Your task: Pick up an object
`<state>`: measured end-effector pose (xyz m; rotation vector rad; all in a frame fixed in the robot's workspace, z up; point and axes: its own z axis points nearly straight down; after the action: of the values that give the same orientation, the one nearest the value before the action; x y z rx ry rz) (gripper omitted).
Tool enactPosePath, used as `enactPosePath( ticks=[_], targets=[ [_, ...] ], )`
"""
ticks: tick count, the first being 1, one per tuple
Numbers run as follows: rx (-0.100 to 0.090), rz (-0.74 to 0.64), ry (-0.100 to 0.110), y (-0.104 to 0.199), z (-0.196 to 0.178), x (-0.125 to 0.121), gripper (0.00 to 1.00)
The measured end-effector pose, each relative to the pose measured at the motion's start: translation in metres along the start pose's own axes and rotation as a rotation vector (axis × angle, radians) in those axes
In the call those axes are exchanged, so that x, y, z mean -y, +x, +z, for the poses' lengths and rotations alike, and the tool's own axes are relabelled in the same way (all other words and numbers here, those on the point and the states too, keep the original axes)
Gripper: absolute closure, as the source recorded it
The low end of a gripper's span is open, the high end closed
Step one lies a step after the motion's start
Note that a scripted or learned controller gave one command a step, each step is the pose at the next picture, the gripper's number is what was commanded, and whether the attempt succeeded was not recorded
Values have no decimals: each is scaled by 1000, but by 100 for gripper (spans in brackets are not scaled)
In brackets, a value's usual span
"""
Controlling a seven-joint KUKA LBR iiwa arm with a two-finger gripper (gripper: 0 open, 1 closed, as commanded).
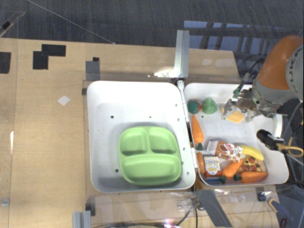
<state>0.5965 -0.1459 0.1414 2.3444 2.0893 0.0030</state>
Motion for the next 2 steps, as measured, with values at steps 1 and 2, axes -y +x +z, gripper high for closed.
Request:
enactPosePath(
  ticks=[1,2],
  targets=[
    [-1,170,-3,56,48,-9,0],
    [0,109,-8,41,53,-55,0]
  ],
)
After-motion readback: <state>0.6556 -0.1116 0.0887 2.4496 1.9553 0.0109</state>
